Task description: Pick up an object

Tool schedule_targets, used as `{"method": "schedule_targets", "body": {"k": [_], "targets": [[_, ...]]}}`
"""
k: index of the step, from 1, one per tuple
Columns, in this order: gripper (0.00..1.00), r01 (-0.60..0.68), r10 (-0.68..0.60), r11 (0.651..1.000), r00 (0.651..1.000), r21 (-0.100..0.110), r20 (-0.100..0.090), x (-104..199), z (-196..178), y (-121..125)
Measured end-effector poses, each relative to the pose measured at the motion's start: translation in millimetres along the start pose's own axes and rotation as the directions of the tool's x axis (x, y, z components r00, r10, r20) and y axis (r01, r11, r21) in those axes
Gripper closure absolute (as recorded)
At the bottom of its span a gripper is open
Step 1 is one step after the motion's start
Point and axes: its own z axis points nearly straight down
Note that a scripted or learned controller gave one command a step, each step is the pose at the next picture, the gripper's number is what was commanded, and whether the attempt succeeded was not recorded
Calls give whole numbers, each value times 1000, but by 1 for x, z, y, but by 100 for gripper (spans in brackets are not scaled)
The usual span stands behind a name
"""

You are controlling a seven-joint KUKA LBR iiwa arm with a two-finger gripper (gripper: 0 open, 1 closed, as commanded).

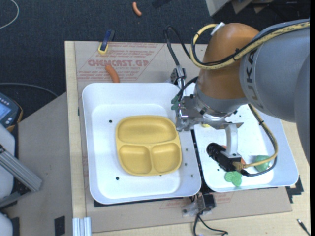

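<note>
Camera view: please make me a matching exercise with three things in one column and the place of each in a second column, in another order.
Things
1. yellow tray
2. green thing
3. clip

Places
A. on the board, behind the bins
B. in the left bin of the view
C. in the right bin of the view

Pairs: 1-B, 2-C, 3-A
</note>
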Motion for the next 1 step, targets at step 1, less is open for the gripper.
{"method": "schedule_targets", "body": {"k": [1], "targets": [[100,-3,3,1000,1000,8,1,4,20,-3]]}}
